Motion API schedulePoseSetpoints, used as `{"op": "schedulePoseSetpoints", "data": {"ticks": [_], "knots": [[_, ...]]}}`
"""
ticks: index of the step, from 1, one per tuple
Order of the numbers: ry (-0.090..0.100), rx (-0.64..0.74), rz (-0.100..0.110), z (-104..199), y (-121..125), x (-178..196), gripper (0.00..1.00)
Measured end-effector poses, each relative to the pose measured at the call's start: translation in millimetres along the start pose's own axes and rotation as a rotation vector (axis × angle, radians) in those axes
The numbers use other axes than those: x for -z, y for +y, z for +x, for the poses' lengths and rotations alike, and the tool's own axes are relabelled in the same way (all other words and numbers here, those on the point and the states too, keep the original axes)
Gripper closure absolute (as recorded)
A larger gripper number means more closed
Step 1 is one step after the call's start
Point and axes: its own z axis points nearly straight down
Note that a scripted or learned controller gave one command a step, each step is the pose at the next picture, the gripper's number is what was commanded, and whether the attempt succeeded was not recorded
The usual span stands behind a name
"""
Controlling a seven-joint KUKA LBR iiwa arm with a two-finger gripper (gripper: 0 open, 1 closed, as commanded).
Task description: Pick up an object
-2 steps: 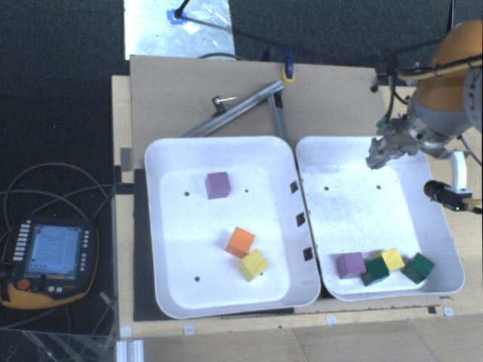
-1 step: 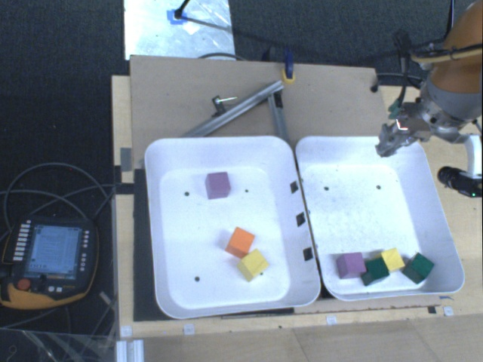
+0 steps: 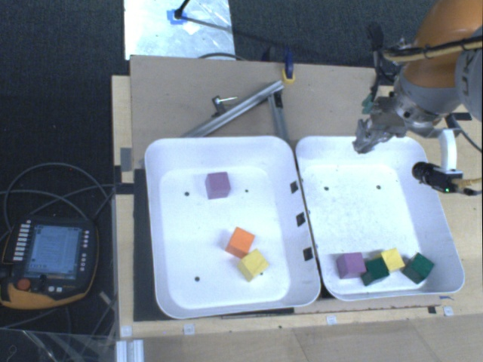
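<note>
My gripper point(image 3: 365, 143) hangs over the far edge of the right bin point(image 3: 377, 194), with nothing visible between its fingers. In the left bin point(image 3: 170, 202) lie a purple cube point(image 3: 217, 185), an orange cube point(image 3: 241, 240) and a yellow cube point(image 3: 253, 265) touching the orange one. Along the near edge of the right bin sit a purple cube point(image 3: 350, 264), a dark green block point(image 3: 374, 269), a yellow cube point(image 3: 392, 259) and another green block point(image 3: 418, 267). All of them lie well away from the gripper.
A metal bar point(image 3: 234, 108) lies slanted on the bench behind the left bin. A teach pendant point(image 3: 49, 255) with cables rests on the floor at the left. The far half of the right bin has bare floor.
</note>
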Motion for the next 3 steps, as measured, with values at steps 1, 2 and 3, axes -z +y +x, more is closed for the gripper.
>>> {"op": "schedulePoseSetpoints", "data": {"ticks": [1, 2, 3], "knots": [[0.000, 0.000, 0.000, 45.0, 11.3, -3.8, 1.00], [0.000, 0.000, 0.003, 94.0, 6.2, -3.8, 1.00], [0.000, 0.000, 0.003, 148.0, 14.5, -19.4, 1.00]]}}
